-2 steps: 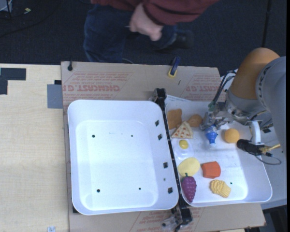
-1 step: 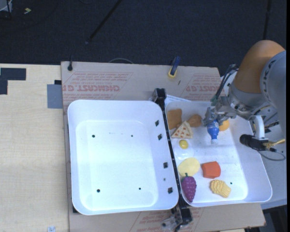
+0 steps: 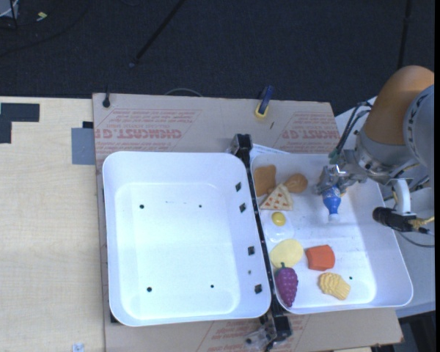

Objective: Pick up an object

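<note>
Blue-and-white object [image 3: 332,203] hangs small and upright beneath the gripper [image 3: 331,191].

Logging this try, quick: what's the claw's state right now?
Claw: shut on a small blue and white object, above the right bin.

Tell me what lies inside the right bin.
The right bin holds toy food: two brown pieces, a pizza slice, a fried egg, a lemon, grapes, an orange block and corn. The gripper covers part of its floor.
</note>
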You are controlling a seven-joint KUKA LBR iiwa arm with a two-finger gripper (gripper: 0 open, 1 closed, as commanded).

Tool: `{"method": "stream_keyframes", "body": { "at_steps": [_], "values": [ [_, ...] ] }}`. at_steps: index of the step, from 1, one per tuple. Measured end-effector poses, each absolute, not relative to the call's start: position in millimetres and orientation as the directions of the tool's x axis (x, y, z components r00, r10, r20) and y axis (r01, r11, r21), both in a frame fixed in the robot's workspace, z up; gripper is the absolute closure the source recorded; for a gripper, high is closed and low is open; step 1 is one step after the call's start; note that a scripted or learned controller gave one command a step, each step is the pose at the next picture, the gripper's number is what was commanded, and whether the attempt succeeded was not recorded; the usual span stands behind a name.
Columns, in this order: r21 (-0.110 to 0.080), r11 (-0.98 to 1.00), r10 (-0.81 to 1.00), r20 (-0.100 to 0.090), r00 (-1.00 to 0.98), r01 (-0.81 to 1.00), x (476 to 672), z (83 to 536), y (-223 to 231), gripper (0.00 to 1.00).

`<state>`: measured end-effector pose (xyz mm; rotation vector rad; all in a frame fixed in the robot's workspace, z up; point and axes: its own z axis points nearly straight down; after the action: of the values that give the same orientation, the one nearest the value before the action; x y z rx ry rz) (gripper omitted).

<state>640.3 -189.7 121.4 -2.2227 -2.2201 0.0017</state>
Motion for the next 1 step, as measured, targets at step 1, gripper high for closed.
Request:
{"method": "stream_keyframes", "body": {
  "at_steps": [1],
  "values": [
    [0.005, 0.004, 1.000, 0.002, -0.004, 1.000, 645.9, 182.5, -143.9, 1.00]
  ]
}}
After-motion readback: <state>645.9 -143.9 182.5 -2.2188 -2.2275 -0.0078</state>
